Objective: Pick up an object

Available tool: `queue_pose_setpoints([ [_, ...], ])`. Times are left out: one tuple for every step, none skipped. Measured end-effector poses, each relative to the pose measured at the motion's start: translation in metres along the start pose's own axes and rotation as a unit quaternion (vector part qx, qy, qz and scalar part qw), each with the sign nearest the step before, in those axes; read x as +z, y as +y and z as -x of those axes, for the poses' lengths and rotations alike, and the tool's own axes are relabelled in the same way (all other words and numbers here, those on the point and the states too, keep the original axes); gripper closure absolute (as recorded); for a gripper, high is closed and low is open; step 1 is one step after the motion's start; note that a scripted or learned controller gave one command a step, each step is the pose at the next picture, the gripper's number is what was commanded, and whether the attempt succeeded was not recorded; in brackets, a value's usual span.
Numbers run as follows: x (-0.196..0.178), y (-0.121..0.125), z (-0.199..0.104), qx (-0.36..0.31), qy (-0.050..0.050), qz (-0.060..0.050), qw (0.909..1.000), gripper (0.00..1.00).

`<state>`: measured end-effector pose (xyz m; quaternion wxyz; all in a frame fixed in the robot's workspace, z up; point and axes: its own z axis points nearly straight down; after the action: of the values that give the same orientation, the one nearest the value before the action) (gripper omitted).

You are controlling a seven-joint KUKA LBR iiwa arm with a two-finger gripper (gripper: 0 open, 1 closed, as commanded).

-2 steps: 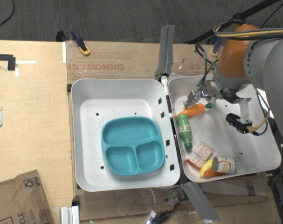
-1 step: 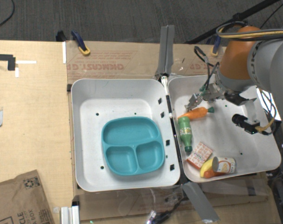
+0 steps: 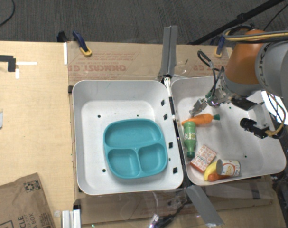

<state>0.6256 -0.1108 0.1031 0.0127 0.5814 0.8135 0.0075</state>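
Note:
My gripper (image 3: pixel 198 109) hangs low in the right bin (image 3: pixel 272 151), near its left wall, its grey fingers pointing down-left just above the leafy end of a toy carrot (image 3: pixel 199 120). The fingers stand slightly apart with nothing between them. Below the carrot lies a green bottle (image 3: pixel 190 139). Toward the bin's front edge sit a small red-and-white carton (image 3: pixel 203 158), a yellow banana-like toy (image 3: pixel 210 172) and a tipped can (image 3: pixel 228 168).
The left bin (image 3: pixel 87 127) holds a teal divided plate (image 3: pixel 134 147). A grey divider post (image 3: pixel 169 51) rises between the bins at the back. The arm's orange band (image 3: pixel 243 61) and black cables cover the right bin's back right.

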Motion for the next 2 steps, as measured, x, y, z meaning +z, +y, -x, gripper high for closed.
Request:
queue_pose_setpoints([
  [-0.087,-0.010,-0.063,-0.037,0.007,-0.014,0.9992,0.00],
  [-0.008,-0.047,-0.031,-0.066,0.005,-0.008,0.9978,0.00],
])
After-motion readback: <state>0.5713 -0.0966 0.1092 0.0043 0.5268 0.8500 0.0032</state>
